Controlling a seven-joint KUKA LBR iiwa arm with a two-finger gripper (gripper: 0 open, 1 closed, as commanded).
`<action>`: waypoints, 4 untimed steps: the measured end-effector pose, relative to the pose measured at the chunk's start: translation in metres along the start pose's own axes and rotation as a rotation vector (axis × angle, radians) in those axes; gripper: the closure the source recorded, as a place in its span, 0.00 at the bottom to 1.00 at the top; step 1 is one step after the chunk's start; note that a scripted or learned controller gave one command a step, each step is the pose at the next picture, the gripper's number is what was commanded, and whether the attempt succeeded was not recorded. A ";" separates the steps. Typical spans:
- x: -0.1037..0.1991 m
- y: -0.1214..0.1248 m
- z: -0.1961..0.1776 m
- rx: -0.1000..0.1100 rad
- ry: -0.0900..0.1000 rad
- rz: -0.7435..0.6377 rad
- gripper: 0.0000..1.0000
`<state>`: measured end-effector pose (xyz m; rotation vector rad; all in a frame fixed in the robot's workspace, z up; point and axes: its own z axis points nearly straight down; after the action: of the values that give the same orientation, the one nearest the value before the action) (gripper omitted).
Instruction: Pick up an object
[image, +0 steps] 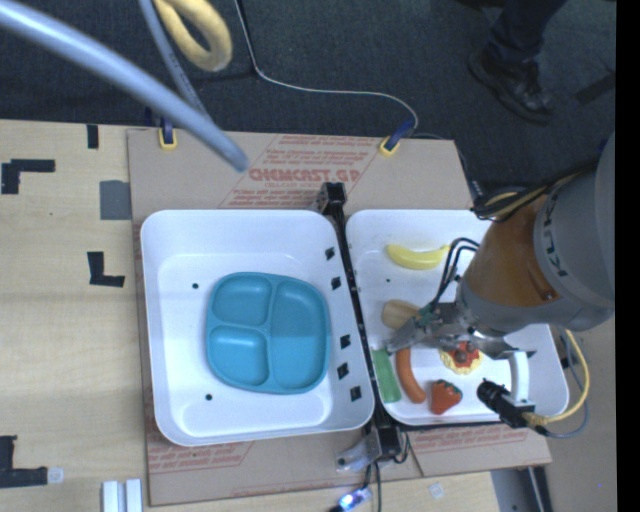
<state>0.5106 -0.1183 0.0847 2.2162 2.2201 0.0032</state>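
Observation:
The right bin (365, 232) holds small toy foods. A yellow banana (415, 256) lies near its far wall. A tan piece (397, 311) sits left of centre. By the front left corner lie a green bar (387, 375) and an orange-red sausage (409, 374), with a red strawberry (446, 396) to their right. A small yellow and red item (461, 356) lies under the wrist. My gripper (415, 328) is low in this bin, its tip just right of the tan piece and above the sausage. I see nothing clearly held.
The left bin (160, 300) holds a blue divided plate (267, 332). A black divider (345, 300) runs between the bins. The grey and orange arm (530, 270) covers the right bin's right half. Cables hang near its front right corner (555, 405).

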 end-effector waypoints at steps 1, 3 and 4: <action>0.001 0.000 -0.012 0.001 0.001 -0.002 1.00; -0.014 0.001 -0.116 0.003 0.001 0.001 1.00; -0.014 0.002 -0.150 0.002 0.001 0.000 1.00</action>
<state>0.5116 -0.1316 0.2352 2.2181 2.2218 0.0020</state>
